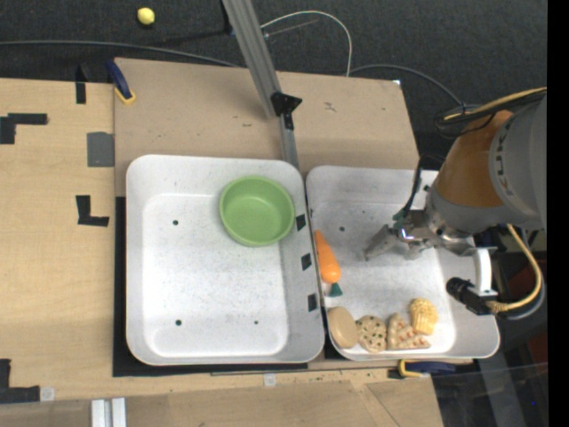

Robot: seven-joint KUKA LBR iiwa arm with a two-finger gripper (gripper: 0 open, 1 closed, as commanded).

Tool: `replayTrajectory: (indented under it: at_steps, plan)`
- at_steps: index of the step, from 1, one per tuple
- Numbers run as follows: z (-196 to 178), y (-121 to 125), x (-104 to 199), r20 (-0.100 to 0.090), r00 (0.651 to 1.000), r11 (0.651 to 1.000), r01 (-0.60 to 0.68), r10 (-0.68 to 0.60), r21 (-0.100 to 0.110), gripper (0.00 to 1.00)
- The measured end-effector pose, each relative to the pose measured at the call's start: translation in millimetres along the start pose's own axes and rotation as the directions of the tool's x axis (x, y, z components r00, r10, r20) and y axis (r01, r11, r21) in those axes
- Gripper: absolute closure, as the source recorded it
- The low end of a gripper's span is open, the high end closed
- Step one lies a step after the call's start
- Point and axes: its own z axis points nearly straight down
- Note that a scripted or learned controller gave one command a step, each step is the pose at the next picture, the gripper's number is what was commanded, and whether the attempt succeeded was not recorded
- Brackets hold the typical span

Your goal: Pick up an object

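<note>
The gripper (384, 243) hangs right of the carrot (327, 258), apart from it; I cannot tell its state. Closing here would likely catch nothing, since the food lies nearer the right bin's (356, 185) front

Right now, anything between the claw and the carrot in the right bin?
Nothing visible. The claw hangs over bare floor of the right bin, and the carrot lies to its left against the bin's left wall, with open white floor between them.
</note>
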Motion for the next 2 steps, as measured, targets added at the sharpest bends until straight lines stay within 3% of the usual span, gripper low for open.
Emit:
replayTrajectory:
  at_steps: [1, 2]
  plan:
    - [-13.3, 1.0, -0.6, 0.001, 1.0, 1.0, 0.0, 0.0, -0.003, 1.0]
    - [-55.8, 1.2, 2.8, 0.002, 1.0, 1.0, 0.0, 0.0, -0.01, 1.0]
